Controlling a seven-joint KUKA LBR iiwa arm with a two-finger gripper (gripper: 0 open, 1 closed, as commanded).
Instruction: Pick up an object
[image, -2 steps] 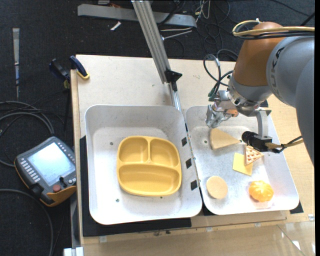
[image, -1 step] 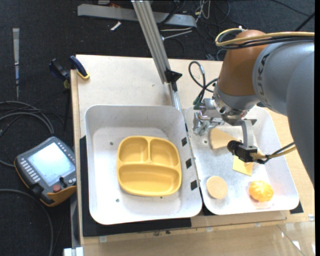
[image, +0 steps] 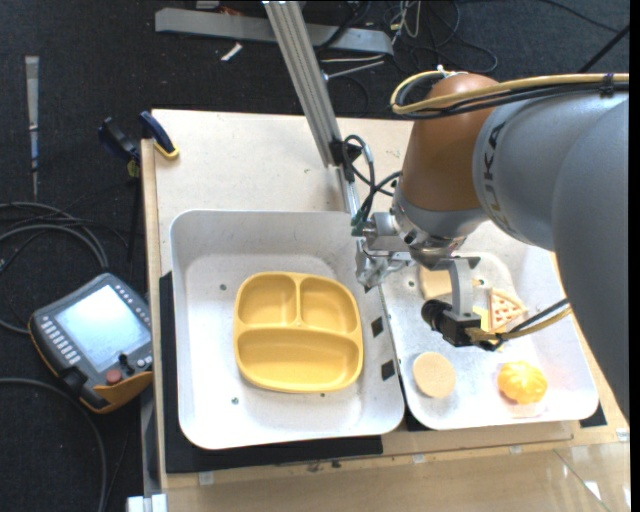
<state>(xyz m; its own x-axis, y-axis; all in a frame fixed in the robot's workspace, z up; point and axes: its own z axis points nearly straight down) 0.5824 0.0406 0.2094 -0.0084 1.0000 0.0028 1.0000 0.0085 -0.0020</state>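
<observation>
Nearest is the bench's (image: 480, 450) pale wooden front edge, under two white bins set side by side. The right bin (image: 565, 300) holds a round tan disc (image: 434, 374) and a yellow-orange lump (image: 522, 382) near its front rim, and a toy pizza slice (image: 501, 309) farther back. The left bin (image: 195, 300) holds a yellow divided plate (image: 298, 331), lying flat. The gripper (image: 369, 262) hangs over the rims where the bins meet; whether it is spread or closed cannot be told. Around the bench, the dark floor (image: 70, 100) carries cables (image: 40, 230) and a teach pendant (image: 90, 340) on the left.
</observation>
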